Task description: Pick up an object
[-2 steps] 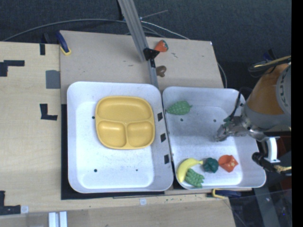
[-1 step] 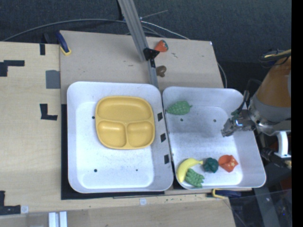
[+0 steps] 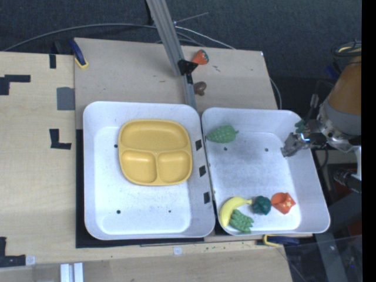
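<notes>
Two white bins sit side by side on the wooden bench (image 3: 35, 157), and the gripper (image 3: 292, 144) hangs over the right edge of the right bin (image 3: 264, 175), touching nothing. How far its fingers are spread cannot be told from this slant; nothing shows between them. Well apart from it, along the near wall of that bin, lie a yellow banana (image 3: 230, 207), a ridged green piece (image 3: 241, 221) just beside it, a dark green lump (image 3: 261, 205) and an orange-red piece (image 3: 283, 202), all close together. A leafy green piece (image 3: 222, 134) rests alone near the far left corner. The left bin (image 3: 100, 210) holds a yellow divided plate (image 3: 155, 151). Behind the bins a grey metal post (image 3: 164, 25) slants up from the bench, with a small orange object (image 3: 200, 56) beside its clamp. Dark carpet (image 3: 264, 10) lies beyond.
</notes>
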{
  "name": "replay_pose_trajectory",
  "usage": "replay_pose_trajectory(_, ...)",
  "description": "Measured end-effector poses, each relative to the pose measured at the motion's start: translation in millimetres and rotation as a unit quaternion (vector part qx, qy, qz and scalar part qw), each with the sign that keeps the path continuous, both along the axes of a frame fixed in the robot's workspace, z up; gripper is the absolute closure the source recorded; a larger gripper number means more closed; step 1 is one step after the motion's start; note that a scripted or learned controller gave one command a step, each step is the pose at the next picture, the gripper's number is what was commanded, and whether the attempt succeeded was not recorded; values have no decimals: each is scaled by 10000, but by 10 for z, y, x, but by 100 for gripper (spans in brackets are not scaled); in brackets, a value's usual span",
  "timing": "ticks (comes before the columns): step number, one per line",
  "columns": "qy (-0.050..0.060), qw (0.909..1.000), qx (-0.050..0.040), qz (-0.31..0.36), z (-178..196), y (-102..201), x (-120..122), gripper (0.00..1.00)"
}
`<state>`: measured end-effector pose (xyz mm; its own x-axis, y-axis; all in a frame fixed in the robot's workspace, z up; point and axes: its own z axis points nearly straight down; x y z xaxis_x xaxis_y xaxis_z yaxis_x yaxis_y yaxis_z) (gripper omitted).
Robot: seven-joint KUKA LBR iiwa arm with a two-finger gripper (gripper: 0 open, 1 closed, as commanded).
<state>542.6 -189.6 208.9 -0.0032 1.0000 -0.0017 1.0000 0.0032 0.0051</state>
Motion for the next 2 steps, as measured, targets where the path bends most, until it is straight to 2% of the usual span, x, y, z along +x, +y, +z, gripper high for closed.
replay_pose_trajectory(1,-3,10000,-2,-1,591,27,96,100)
replay_pose_trajectory(2,29,10000,16,14,620,529,72,100)
